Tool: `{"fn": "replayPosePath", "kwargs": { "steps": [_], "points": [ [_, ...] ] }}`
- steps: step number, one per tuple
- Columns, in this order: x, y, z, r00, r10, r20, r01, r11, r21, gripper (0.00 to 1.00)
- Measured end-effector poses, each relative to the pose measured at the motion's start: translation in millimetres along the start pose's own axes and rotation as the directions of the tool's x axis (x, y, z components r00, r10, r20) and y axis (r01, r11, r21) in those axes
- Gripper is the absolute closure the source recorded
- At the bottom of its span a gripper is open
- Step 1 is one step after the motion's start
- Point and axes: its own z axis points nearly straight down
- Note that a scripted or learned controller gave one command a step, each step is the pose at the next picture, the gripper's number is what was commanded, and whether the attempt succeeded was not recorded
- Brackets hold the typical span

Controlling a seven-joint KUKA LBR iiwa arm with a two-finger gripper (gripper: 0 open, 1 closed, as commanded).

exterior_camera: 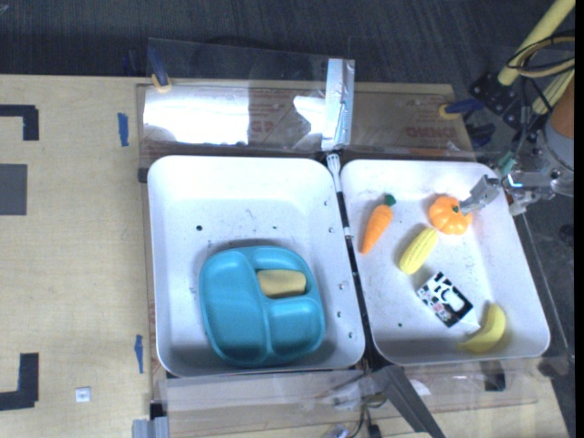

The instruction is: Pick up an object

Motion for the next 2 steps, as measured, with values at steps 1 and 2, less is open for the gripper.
{"fn": "replayPosePath", "kwargs": {
  "steps": [1, 2],
  "points": [
    [37, -53, -33, 0.991, -0.134, 0.000, 0.134, 0.991, -0.001, 0.00],
    [55, -64, -43, 0.999, -0.053, -0.001, 0.053, 0.999, 0.002, 0.00]
  ]
}}
